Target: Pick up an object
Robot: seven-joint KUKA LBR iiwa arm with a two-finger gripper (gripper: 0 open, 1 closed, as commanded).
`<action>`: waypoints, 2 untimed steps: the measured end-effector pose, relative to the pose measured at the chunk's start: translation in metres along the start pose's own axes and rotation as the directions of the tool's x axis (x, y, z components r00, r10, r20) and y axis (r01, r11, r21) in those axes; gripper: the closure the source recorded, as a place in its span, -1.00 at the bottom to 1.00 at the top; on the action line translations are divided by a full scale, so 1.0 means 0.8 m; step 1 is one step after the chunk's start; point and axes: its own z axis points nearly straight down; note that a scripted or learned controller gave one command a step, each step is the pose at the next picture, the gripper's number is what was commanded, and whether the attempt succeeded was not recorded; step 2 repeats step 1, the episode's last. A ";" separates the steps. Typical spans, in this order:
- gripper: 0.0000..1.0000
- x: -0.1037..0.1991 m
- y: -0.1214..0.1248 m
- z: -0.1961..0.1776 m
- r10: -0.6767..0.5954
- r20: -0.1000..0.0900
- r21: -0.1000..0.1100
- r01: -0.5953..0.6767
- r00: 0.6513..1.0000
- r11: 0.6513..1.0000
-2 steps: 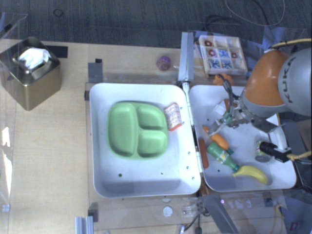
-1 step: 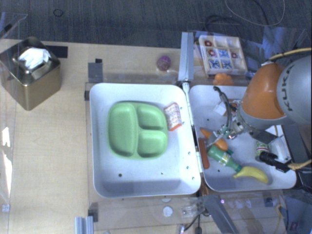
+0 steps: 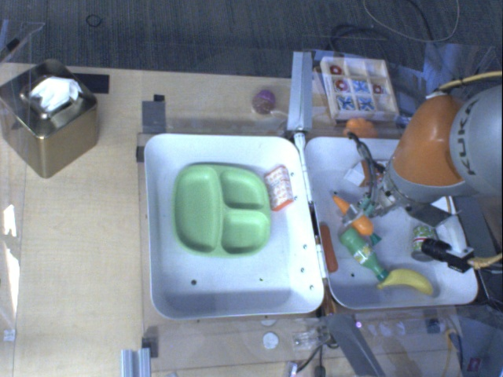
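Note:
My gripper [image 3: 368,207] hangs low over the right bin [image 3: 456,293], under the grey wrist and its orange band [image 3: 431,144]. It is just above an orange-capped green bottle [image 3: 364,249], which lies tilted toward the bin's front. A small carrot [image 3: 339,204] lies just left of the gripper. A banana [image 3: 406,282] rests near the front wall. A small can [image 3: 424,240] lies to the right. I see nothing clearly held.
The left bin [image 3: 165,289] holds a green divided plate [image 3: 222,209] and a small snack packet [image 3: 278,188]. A brown stick [image 3: 331,251] lies by the divider. Behind the bins are a purple ball [image 3: 264,100], a tic-tac-toe board [image 3: 357,85] and a gold box [image 3: 51,120].

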 end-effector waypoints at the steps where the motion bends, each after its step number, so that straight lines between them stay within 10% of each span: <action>1: 1.00 0.029 -0.010 -0.103 -0.097 -0.016 0.017 0.097 0.995 0.995; 2: 1.00 0.029 -0.010 -0.103 -0.097 -0.016 0.017 0.097 0.995 0.995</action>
